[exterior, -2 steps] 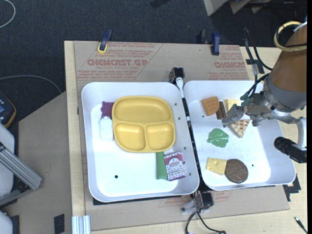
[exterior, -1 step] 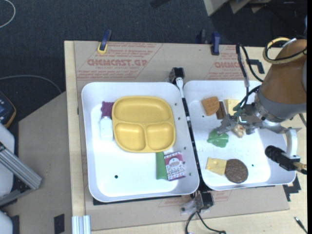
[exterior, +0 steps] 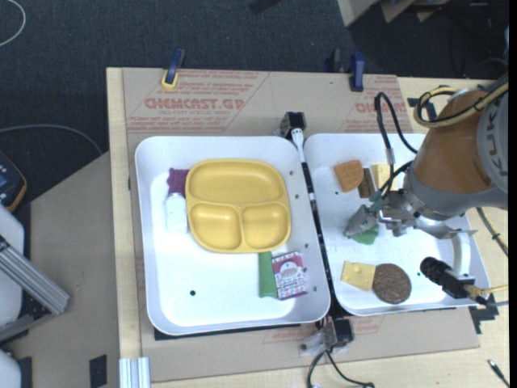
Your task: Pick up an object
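My gripper (exterior: pixel 363 223) hangs low in the right bin (exterior: pixel 343 249), near its middle left. A small green object (exterior: pixel 366 236) lies directly under it and is partly hidden by it. The view does not show whether the green object is gripped. A tan square piece (exterior: pixel 349 175) lies at the back of this bin, with a small brown and yellow piece (exterior: pixel 372 178) beside it. At the front lie a yellow wedge (exterior: pixel 359 275) and a round brown disc (exterior: pixel 392 283).
The left bin (exterior: pixel 218 293) holds a yellow divided tray (exterior: pixel 238 204), a purple item (exterior: pixel 176 180), a white bottle (exterior: pixel 175 213) and a green and red packet (exterior: pixel 283 274). The arm's orange band (exterior: pixel 456 148) covers the right bin's far right side. A black cable (exterior: pixel 386 128) loops above it.
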{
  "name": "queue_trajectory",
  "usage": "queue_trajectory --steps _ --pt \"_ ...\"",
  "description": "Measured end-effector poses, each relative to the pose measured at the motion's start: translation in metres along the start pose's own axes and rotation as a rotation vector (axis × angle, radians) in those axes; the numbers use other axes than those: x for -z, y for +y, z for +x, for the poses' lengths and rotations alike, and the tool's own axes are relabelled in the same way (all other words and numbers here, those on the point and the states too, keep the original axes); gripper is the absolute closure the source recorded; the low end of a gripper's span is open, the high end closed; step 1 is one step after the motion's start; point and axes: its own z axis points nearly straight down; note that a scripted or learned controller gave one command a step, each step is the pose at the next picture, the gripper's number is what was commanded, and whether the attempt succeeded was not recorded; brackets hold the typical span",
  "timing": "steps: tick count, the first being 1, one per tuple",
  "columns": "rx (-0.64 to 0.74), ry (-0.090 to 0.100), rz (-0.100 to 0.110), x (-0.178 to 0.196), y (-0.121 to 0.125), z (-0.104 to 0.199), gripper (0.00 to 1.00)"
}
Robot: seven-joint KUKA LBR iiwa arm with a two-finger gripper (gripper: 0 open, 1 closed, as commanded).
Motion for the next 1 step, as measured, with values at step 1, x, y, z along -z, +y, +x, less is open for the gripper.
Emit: queue_trajectory --steps 1 --pt "-0.001 -0.001 -0.003 -0.0503 -0.0003 0.0006 0.0"
